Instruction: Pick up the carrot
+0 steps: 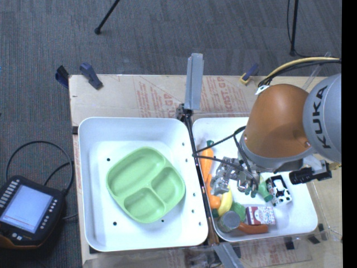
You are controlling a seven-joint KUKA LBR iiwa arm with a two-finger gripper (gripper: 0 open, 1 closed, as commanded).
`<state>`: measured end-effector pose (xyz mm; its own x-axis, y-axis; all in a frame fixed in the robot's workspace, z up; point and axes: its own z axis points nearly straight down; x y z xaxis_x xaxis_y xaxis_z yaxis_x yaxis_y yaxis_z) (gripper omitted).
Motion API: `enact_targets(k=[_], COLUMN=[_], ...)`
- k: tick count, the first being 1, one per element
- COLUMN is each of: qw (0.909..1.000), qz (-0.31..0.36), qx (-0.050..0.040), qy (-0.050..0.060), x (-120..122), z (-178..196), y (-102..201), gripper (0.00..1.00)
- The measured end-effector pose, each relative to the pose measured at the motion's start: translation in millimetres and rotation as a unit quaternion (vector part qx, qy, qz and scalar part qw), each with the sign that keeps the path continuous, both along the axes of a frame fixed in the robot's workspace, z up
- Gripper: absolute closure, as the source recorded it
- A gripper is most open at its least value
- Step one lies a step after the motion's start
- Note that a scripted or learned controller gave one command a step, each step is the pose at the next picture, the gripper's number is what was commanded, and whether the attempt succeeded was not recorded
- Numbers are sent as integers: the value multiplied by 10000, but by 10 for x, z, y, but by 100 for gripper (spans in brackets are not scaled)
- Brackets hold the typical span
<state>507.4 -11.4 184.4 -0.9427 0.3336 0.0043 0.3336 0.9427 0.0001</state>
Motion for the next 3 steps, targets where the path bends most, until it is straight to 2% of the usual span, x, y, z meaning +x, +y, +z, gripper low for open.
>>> enact_targets(k=[1,2,3], qw=[10000,9812,9813], qz=[-1,1927,1925], qx=[0,13,13], qy=[0,8,8], x=[0,-311,-311], z=[0,-4,-4], y=[-2,-200,-201], gripper=[0,0,0])
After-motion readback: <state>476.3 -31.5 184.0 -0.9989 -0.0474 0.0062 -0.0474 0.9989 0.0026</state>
